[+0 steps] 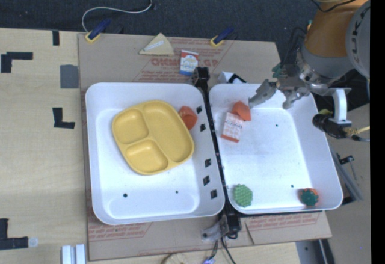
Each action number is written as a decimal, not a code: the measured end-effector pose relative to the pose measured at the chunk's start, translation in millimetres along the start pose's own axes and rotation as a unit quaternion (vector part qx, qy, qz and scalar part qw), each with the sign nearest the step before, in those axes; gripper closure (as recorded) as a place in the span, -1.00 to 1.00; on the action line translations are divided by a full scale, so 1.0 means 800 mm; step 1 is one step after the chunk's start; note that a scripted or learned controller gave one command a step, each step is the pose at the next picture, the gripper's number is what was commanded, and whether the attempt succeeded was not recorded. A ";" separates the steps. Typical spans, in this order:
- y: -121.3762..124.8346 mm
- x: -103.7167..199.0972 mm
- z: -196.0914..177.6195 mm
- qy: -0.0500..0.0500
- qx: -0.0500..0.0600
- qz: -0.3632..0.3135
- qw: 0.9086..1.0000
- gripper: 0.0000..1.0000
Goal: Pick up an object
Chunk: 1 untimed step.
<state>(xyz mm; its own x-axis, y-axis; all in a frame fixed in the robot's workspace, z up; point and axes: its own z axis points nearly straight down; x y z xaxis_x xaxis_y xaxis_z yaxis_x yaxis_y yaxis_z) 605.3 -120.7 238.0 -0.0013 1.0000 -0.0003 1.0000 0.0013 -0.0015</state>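
Nearest, a green knobbly ball (242,195) and a small green-and-red toy (309,196) lie at the right bin's (313,154) front edge. Farther back, an orange wedge-shaped block (242,110) touches a flat printed packet (232,126). The gripper (278,95) hovers beside the block, its fingers spread wide, holding nothing. The left bin (99,136) carries a smooth yellow divided plate (152,136) and perhaps an orange cup (188,116).

A yellow tray (153,136) lies in a white bin (99,154); a green, seemingly dotted ball (242,195) lies in the other.

Tray (153,136) in left bin (102,196); packet (232,127) right.
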 end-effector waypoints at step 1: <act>0.077 -0.004 0.108 0.000 0.002 0.000 1.000 -1.00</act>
<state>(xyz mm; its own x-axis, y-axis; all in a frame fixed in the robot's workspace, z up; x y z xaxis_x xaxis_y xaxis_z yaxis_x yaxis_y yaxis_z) 666.8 -123.9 151.6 -0.0017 1.0000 0.0003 1.0000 0.0017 -0.0059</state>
